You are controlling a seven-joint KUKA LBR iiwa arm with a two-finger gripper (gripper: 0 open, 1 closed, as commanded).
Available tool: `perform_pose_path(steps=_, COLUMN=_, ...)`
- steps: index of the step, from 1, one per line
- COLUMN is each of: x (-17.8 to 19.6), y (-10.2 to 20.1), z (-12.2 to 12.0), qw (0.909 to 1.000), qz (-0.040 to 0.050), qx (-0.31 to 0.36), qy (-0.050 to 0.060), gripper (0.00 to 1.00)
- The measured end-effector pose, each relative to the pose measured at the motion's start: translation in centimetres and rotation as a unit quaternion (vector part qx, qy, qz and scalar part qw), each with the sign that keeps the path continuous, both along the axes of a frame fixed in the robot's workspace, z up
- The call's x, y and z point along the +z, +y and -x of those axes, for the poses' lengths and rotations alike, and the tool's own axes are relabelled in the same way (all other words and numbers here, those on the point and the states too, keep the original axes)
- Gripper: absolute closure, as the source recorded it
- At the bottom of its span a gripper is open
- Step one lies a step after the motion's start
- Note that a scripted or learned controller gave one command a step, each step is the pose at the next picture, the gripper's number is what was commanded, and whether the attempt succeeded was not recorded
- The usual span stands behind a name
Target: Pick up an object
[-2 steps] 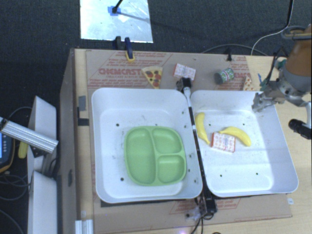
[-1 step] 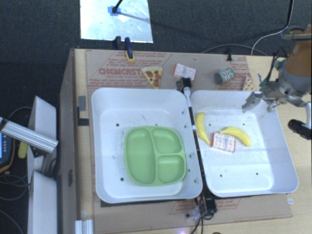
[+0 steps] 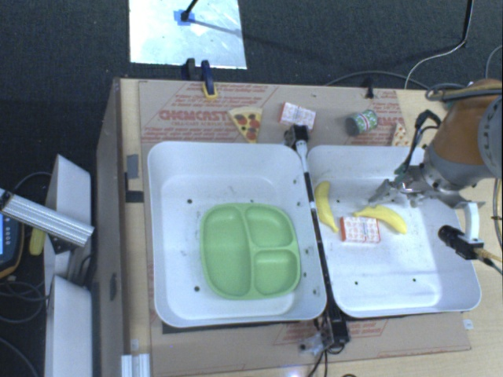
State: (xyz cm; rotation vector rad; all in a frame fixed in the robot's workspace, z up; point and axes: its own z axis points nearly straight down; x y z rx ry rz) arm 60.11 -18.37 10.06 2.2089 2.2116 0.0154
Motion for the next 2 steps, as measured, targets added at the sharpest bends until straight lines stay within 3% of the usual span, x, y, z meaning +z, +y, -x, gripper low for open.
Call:
perform_pose_path(steps=1, x=-1.52, y=2.13, z=3.31, qw=1.0, qz=-0.0015, qx=0.0, qy=0.007, gripper=0.0)
perform_pose_path(steps=2, x=-0.53, y=2.13, z=3.3, qw=1.0, qz=-0.0016, qx=0.0, qy=0.007, gripper=1.0)
